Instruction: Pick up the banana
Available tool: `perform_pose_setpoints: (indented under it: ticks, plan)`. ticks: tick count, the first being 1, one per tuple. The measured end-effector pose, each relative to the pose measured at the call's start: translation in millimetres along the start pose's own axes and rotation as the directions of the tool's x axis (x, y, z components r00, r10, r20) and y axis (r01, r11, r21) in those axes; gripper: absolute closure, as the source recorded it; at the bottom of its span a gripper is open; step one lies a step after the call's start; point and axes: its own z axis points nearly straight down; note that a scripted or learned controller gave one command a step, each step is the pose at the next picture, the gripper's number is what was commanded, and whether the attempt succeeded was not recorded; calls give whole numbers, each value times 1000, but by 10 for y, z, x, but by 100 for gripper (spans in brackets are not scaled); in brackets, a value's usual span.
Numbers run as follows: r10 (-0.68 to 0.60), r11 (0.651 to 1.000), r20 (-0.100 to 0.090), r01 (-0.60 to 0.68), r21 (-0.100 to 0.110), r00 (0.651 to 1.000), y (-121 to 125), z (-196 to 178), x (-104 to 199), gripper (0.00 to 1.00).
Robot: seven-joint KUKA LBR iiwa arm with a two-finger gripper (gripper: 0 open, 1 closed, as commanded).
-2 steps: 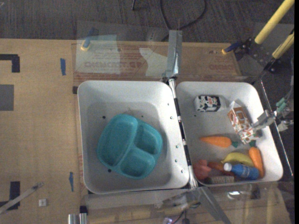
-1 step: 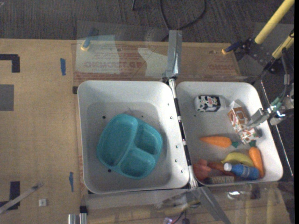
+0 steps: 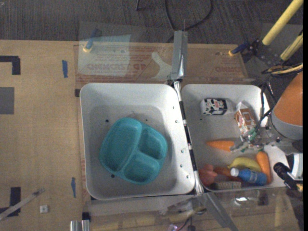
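The yellow banana (image 3: 245, 163) lies in the right bin (image 3: 192, 129), near its front, between an orange carrot (image 3: 221, 145) and a blue bottle (image 3: 251, 176). My gripper (image 3: 249, 141) hangs over the right bin just above and behind the banana, close to the thick end of the carrot. Nothing shows in its grasp. The arm's orange band (image 3: 291, 109) sits at the right edge, and the wrist hides part of the bin's right side.
The right bin also holds a black-and-white milk carton (image 3: 214, 106), a small orange-and-white carton (image 3: 244, 118), a second carrot (image 3: 263, 164), a red fruit (image 3: 207, 174) and a brown block (image 3: 226, 185). A teal divided plate (image 3: 134, 150) lies in the left bin (image 3: 91, 129).
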Motion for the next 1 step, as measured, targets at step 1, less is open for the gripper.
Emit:
perform_pose_setpoints:
  ticks: [1]
  plan:
    - [-159,987,4,159,-10,987,-197,320,165,0]
